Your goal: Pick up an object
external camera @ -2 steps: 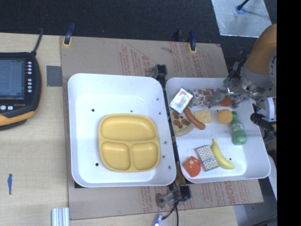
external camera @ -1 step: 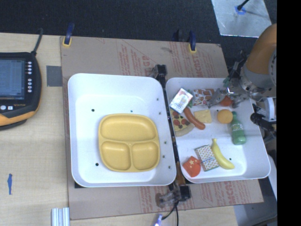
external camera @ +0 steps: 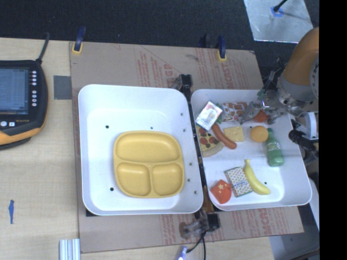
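The gripper [external camera: 259, 111] is hanging low over the far right part of the right bin [external camera: 295, 191], reaching in from the right under the arm's orange band [external camera: 303, 56]; whether it is spread or pressed together cannot be told, as the metal parts are blurring into the clutter below. Something small and red is showing right at its tip, but it is unclear whether that is being pinched. Just beside it, toward the front, an orange ball [external camera: 259, 133] is lying next to a green bottle [external camera: 274, 152]. Leftward, a yellow cheese slice [external camera: 234, 133], a red sausage [external camera: 223, 136], a pizza slice [external camera: 207, 143] and a white packet [external camera: 208, 115] are crowding together, with a printed card [external camera: 233, 111] behind them. Nearer the front, a banana [external camera: 255, 177] is touching a patterned box [external camera: 238, 181], beside a red piece [external camera: 220, 191]. The left bin [external camera: 97, 107] is bearing a yellow divided tray [external camera: 148, 163]. A tablet-like pendant [external camera: 19, 102] is resting at the bench's left.
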Available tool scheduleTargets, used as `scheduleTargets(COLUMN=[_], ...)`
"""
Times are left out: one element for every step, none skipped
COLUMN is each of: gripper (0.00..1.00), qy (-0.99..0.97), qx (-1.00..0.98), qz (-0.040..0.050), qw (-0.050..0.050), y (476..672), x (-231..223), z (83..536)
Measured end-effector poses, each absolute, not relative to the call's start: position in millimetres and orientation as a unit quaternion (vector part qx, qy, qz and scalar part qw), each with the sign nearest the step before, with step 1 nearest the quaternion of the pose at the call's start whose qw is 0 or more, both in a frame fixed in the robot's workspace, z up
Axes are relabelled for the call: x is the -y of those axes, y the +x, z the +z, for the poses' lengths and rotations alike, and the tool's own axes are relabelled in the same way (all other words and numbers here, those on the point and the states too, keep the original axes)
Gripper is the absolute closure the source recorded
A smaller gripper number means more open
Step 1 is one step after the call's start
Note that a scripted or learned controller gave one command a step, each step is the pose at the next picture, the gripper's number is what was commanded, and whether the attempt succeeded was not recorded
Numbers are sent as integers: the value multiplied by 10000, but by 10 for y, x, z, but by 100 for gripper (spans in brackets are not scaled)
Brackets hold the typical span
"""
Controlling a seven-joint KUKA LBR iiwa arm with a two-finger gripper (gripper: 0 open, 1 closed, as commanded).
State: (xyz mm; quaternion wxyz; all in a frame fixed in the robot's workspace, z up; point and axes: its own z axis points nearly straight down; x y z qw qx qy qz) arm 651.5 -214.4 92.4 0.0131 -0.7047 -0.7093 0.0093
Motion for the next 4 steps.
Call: scheduleTargets(gripper=[0,0,0,0], qy=[-7047,-7047,-7047,-7047], qx=[7093,7093,7093,7093], qz=[94,93,94,94], qw=[131,131,131,132], y=[6515,6515,6516,6516], x=[2144,2144,2144,2144], z=[925,925,925,925])
